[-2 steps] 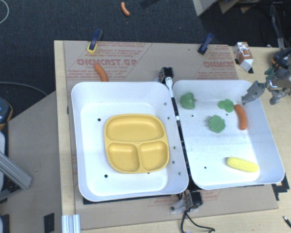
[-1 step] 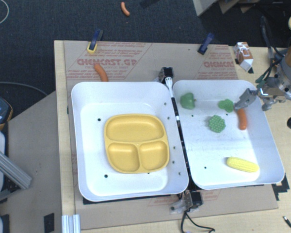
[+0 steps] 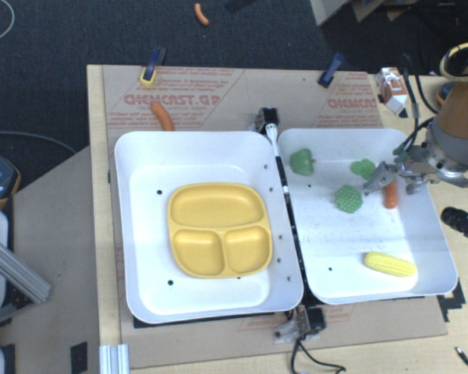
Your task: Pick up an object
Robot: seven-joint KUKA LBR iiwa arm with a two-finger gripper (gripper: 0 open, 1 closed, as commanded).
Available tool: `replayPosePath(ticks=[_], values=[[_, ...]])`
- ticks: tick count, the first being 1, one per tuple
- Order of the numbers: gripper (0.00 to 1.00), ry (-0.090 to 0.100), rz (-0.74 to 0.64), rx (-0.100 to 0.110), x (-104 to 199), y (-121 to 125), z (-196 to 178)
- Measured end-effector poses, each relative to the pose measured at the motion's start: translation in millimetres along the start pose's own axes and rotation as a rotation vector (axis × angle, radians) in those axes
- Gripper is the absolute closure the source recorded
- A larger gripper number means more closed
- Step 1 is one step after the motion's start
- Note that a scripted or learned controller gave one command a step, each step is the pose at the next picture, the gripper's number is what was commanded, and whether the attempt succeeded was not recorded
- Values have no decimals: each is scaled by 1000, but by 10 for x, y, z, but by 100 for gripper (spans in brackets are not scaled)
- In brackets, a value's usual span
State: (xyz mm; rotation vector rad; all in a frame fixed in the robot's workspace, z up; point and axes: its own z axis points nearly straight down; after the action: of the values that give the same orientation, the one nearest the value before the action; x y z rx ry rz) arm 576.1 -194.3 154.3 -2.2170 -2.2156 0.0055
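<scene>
My gripper (image 3: 391, 185) hangs over the right bin (image 3: 421, 283) near its far right side, open, with its fingers spread left and right. A small orange carrot-like piece (image 3: 391, 199) lies on the bin floor just below the gap between them; I cannot tell whether they touch it. To the left lie a round green studded piece (image 3: 349, 199), a small green piece (image 3: 363, 167) and a green leafy piece (image 3: 301, 161). A yellow corn cob (image 3: 390, 265) rests near the bin's front right.
The left bin (image 3: 132, 209) holds a yellow three-compartment plate (image 3: 218, 229). An orange sausage-like piece (image 3: 163, 116) lies on the board behind the left bin, and another (image 3: 201, 13) on the dark floor. Clamps and cables sit along the board's edges.
</scene>
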Motion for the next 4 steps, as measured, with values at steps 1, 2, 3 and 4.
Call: replayPosePath(ticks=[1, 2, 3, 4], values=[[0, -1, 0, -1, -78, -42, 589], [0, -1, -1, -4, -73, -43, 703], [100, -3, 0, -8, -76, -34, 586], [100, -6, -1, -15, -119, 70, 69]])
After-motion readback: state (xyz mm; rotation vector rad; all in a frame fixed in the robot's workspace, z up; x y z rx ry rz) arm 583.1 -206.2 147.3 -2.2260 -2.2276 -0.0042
